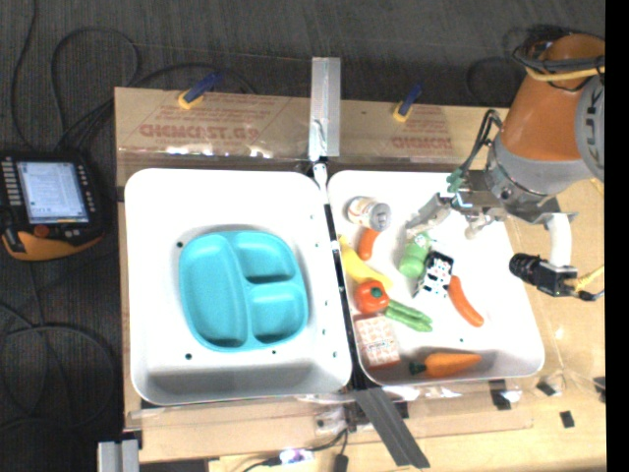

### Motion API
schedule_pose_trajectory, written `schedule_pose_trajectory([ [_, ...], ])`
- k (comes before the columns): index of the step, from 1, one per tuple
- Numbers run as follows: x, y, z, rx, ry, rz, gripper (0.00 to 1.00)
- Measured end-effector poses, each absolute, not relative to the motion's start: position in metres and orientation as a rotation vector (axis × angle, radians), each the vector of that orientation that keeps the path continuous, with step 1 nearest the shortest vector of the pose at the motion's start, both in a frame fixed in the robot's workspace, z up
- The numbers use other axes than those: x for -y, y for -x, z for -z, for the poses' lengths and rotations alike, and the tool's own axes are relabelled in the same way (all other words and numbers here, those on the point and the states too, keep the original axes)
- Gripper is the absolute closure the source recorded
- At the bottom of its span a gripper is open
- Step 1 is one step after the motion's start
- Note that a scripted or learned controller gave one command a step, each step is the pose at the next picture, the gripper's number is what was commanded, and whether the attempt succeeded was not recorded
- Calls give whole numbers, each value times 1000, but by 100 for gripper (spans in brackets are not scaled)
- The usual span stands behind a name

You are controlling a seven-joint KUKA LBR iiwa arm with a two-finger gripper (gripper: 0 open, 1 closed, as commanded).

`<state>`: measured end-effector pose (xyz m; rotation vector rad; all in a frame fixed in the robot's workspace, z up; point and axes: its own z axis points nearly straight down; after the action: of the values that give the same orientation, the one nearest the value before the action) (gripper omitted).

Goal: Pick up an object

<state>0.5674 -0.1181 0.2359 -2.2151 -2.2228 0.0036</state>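
The green toy vegetable (414,256) sat mid-bin, toward the right bin's (521,332) far edge, touching the black-and-white cow figure (434,274). The gripper (450,212) hovered just above and to its right, fingers spread with nothing between them. The piece's long axis ran toward the near-left corner. The arm (545,116) leaned in over the far-right corner, wrist angled down-left.

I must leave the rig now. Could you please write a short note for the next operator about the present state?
Gripper: above the right bin, holding nothing; I cannot tell its opening.
Right bin holds the toys: green bottle, black-and-white cow, large carrot, tomato, small can.
Left bin holds a blue divided tray.
Done: nothing picked yet.
Left: grasp and lift one object.
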Motion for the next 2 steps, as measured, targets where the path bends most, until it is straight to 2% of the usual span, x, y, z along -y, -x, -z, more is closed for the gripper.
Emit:
schedule_pose_trajectory([
  [1,165,-573,-249,2282,2159,-4,0],
  [2,164,-568,-131,2211,2227,-5,0],
])
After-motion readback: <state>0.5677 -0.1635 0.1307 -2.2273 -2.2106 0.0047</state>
